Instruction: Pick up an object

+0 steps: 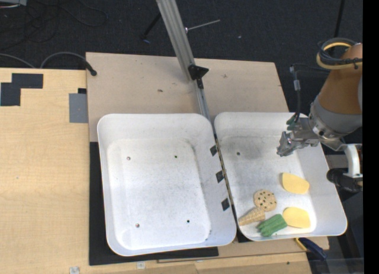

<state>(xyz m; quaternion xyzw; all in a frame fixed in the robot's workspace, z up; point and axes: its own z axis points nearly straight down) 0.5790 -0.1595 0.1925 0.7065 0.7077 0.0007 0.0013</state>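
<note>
The arm (339, 98) enters from the right side of the camera view, its orange band above the wrist, and places the gripper (286, 146) over the right bin (249, 126), in the upper right part of that bin. Whether the gripper is wide, narrow or closed on anything cannot be told from this view; no object is visible in it. All objects lie in the lower right part of the right bin, below the gripper and apart from it. The nearest is the upper yellow piece (294, 183), located below and slightly right of the gripper. Further down and to the left lies the ice cream cone toy (259, 206), with its speckled round top toward the gripper and its cone pointing to the lower left. The lower yellow piece (296, 217) lies near the front rim of the bin. The green object (272, 225) lies just beside the lower yellow piece, on its left, and close to the cone. The left bin (112, 126) stands beside the right bin, with their adjoining rims touching along the centre line.
</note>
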